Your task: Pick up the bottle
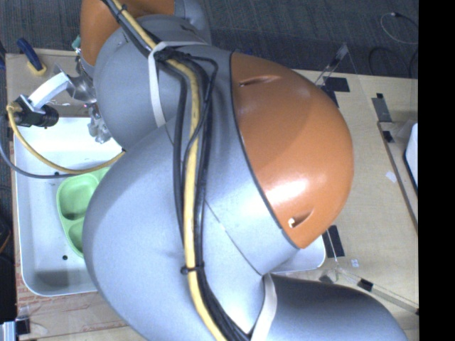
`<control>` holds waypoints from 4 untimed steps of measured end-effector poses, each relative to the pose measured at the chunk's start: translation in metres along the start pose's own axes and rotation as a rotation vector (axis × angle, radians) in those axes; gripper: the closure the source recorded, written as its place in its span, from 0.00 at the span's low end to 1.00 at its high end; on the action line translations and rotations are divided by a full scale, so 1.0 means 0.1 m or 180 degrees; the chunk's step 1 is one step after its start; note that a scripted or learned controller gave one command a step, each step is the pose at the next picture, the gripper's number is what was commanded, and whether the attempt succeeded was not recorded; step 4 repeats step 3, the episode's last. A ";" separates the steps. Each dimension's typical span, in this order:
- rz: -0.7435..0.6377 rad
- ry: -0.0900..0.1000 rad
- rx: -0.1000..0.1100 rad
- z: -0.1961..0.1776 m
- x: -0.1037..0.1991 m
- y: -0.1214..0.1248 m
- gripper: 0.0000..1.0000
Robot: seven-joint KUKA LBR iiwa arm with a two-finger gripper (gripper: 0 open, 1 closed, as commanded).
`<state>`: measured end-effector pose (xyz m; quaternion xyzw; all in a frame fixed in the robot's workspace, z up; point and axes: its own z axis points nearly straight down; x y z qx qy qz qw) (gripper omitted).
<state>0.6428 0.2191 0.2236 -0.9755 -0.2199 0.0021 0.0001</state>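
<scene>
My grey arm with its orange band (pixel 291 155) passes close under the camera and hides most of both bins. The gripper (pixel 94 123) hangs over the far end of the left bin (pixel 28 261), and just its metal wrist parts and a white fitting (pixel 48 89) can be made out. A pale green plastic object (pixel 77 204) lies in the left bin, partly under the arm. I cannot tell whether it is the bottle.
A yellow cable (pixel 43 163) loops from the wrist over the left bin's white floor. A blue clamp (pixel 30 55) sits at the bench's far left corner. A corner of the right bin (pixel 313 260) peeks out below the orange band. Bare wooden bench (pixel 377 190) lies to the right.
</scene>
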 end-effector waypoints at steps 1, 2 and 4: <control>0.0757 0.0009 0.0002 0.25 -0.28 0.02 1.00; 0.0737 0.0012 -0.0003 0.15 -0.28 0.01 1.00; 0.0117 -0.0012 0.0010 0.95 -0.52 -0.23 1.00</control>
